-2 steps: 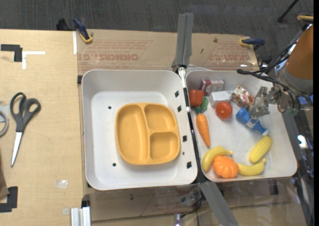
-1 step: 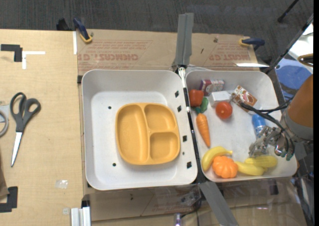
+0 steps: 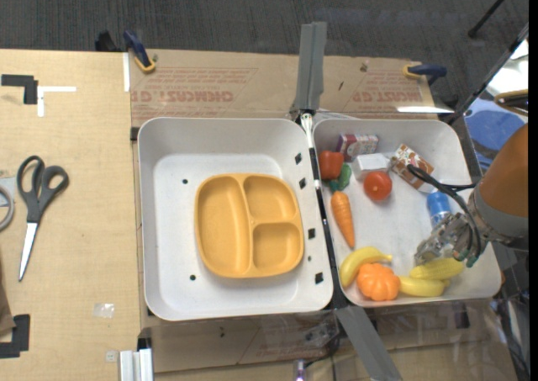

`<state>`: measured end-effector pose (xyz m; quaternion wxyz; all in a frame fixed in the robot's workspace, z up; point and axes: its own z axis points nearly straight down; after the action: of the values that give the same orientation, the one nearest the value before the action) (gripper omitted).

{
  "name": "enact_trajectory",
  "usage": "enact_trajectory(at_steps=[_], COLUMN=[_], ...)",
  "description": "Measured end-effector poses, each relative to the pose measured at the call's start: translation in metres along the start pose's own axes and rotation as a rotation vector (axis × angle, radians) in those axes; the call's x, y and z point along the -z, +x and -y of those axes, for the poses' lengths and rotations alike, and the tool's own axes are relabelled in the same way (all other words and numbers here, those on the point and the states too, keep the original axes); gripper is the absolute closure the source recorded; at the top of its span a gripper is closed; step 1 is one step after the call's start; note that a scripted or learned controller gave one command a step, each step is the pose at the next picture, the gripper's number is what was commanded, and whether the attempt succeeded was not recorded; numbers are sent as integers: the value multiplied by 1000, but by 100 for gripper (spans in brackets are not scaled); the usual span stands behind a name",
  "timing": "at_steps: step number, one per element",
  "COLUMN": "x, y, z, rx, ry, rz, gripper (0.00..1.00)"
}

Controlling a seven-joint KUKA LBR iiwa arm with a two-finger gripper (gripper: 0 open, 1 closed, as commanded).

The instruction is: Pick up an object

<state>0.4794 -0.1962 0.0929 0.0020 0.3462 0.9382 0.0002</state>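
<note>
At 4 o'clock of right bin (image 3: 458, 140) | gripper (image 3: 444, 242) above banana (image 3: 430, 277) | finger spread: cannot tell | nothing seen held.

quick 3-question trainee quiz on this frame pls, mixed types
1. True or false: the yellow divided plate lies in the left bin.
2. Which toy lies nearest the gripper in the right bin? A) carrot B) tomato C) banana
3. What tool lies on the bench left of the bins?

Key: 1 true. 2 C; the gripper hangs just above that banana. 3 scissors.
</note>
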Motion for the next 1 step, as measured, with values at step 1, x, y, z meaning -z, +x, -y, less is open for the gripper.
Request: enact_trajectory(at_steps=[1], x=[-1], y=[-38], z=[-28], rx=[-280], ry=[2], rz=[-1], gripper=[100])
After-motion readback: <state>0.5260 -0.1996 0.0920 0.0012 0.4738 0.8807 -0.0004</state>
